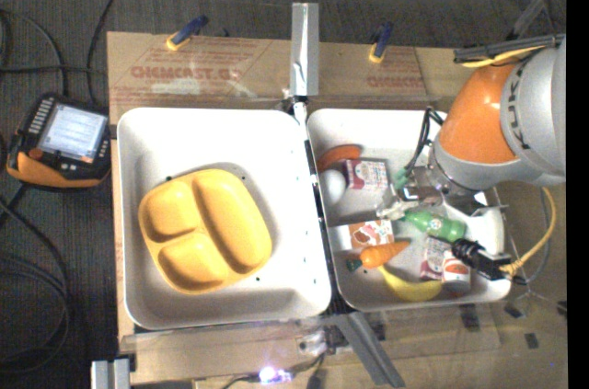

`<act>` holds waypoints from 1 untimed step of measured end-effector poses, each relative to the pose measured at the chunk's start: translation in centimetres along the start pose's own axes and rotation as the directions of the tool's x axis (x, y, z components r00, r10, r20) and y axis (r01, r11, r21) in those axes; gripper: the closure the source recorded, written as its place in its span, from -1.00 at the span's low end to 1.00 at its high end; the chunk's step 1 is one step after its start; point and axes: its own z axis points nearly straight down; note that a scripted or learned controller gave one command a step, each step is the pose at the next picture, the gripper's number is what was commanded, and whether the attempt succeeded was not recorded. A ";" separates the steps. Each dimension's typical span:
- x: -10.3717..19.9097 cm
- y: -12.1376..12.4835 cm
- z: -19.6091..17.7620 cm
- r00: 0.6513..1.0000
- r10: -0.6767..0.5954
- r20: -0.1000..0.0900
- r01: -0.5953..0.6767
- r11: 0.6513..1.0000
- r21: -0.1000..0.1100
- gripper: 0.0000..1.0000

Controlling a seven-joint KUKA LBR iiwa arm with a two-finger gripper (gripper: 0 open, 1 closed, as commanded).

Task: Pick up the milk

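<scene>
Your end effector, its metal tip low in the right white bin and its grip impossible to tell, hangs just above the boxy milk carton, beside a tapered orange carrot, a curved banana and a glossy green bottle.

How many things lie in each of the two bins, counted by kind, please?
Left bin:
Yellow divided plate: 1

Right bin:
Small cartons, red and white: 3
Carrot: 1
Banana: 1
Green bottle: 1
Red-orange round thing, kind unclear: 1
White rounded thing, kind unclear: 1

Total: 9
</scene>
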 end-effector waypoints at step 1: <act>0.0 0.0 0.1 1.000 0.000 -0.001 0.000 1.000 0.002 -1.00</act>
